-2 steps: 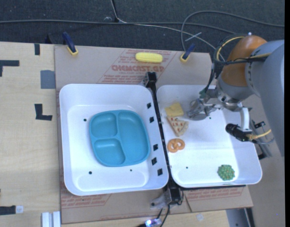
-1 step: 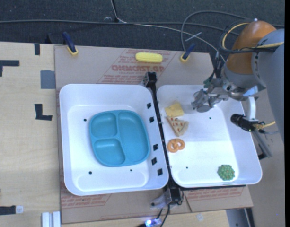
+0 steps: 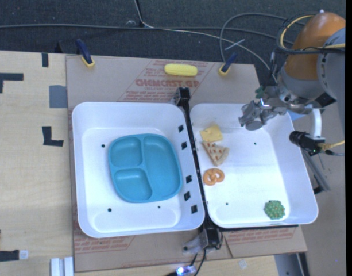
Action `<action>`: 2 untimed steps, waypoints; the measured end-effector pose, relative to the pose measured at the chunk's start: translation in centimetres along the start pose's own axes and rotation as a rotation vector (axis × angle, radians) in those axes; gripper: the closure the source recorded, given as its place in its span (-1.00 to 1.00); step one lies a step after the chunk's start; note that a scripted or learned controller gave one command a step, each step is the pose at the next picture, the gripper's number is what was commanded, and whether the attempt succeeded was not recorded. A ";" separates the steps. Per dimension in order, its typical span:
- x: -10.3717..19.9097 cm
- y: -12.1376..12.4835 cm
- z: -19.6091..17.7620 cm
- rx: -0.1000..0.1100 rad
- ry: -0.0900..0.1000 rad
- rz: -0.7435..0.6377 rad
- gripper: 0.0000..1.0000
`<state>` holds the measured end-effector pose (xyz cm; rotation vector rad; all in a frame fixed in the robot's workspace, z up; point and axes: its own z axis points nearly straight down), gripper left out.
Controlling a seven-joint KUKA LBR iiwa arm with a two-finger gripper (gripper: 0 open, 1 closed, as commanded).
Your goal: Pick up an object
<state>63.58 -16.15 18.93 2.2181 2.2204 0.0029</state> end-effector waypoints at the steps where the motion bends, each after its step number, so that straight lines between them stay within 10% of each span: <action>1: 0.0 0.7 -4.4 0.000 0.000 -0.001 1.00; 2: 6.3 1.4 -4.1 0.005 0.001 -0.004 1.00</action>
